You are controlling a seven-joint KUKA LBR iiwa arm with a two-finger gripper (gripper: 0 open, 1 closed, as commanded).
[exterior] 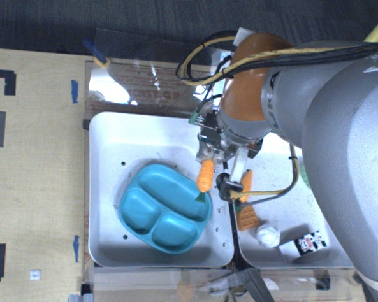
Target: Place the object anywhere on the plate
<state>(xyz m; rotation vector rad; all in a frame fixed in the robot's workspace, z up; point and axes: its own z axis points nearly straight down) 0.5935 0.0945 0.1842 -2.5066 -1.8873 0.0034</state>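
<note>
A blue divided plate (163,209) lies in the left white bin (112,149). An orange toy carrot (205,175) with a green tip hangs upright over the plate's right rim. Its top end sits between the fingers of my gripper (209,162), which is shut on it. The grey arm with its orange band (250,87) reaches in from the right and hides the back of the right bin.
In the right bin (335,261) lie a second orange piece (246,180), a tan waffle-like piece (247,216), a white ball (267,235) and a small black-and-white object (311,243). The wall between the two bins (231,236) runs just right of the plate.
</note>
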